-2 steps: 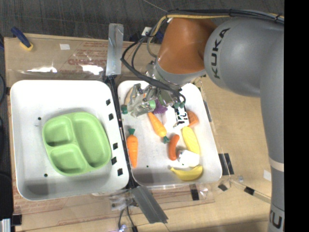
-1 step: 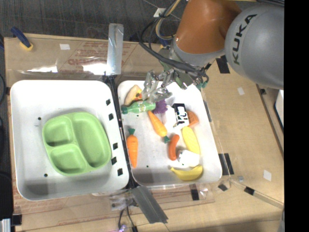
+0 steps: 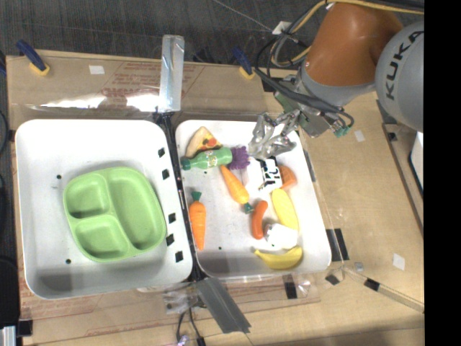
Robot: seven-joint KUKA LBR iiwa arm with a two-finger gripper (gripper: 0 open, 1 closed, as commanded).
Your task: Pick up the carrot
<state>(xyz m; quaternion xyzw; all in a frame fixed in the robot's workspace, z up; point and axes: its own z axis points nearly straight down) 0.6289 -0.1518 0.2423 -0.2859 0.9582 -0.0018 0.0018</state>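
carrot (image 3: 197, 223) | orange, green top, upright by bin wall | pincer (image 3: 270, 141) state unclear

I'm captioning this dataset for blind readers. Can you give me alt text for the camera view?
The end effector hangs over the far end of the right bin, which holds toy food, including carrots, a green bottle and a banana. The left bin holds a green divided plate.
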